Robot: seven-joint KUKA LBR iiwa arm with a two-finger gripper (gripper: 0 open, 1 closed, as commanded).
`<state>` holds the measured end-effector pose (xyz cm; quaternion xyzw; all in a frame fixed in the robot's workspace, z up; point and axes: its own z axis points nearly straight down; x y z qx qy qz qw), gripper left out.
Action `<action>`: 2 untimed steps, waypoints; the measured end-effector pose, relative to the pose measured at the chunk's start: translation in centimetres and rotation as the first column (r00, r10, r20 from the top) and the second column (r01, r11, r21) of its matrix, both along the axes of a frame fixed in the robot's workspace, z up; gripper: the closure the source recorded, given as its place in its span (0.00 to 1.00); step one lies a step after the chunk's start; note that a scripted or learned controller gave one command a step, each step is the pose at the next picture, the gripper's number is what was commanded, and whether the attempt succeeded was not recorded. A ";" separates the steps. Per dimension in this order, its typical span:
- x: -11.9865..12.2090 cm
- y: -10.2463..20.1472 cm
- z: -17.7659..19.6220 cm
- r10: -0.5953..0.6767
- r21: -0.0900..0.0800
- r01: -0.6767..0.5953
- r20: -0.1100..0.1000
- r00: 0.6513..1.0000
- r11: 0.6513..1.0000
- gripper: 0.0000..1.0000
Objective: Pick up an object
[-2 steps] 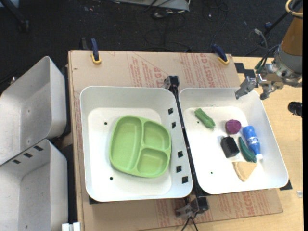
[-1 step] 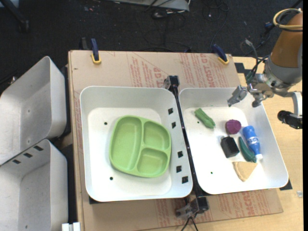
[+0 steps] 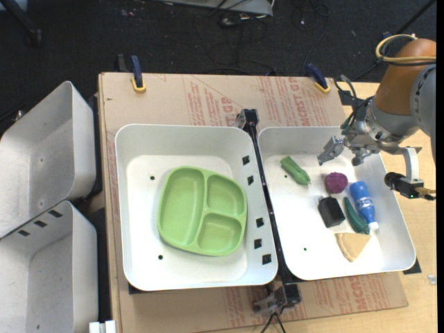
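Note:
The right bin [image 3: 298,259] holds a green pod-shaped piece [image 3: 295,170], a purple ball [image 3: 336,182], a black block [image 3: 331,211], a blue bottle [image 3: 362,201] with a dark green piece [image 3: 356,217] against its left side, and a tan wedge [image 3: 352,245]. My gripper [image 3: 343,153] hangs over the back of the right bin, above and just behind the purple ball. Its two fingers are spread apart with nothing between them.
A green divided plate [image 3: 202,211] lies in the left bin [image 3: 139,151]. Two more white bins [image 3: 41,186] stand off the bench at the left. Blue and yellow clamps [image 3: 137,75] grip the board's far edge.

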<state>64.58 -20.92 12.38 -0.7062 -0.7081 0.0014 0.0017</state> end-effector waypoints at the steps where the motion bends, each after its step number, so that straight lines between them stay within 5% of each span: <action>1: 0.2 0.0 1.5 0.002 -0.003 -0.002 0.008 1.000 1.000 1.00; 2: 0.2 0.4 7.9 0.001 -0.003 -0.001 0.013 1.000 1.000 1.00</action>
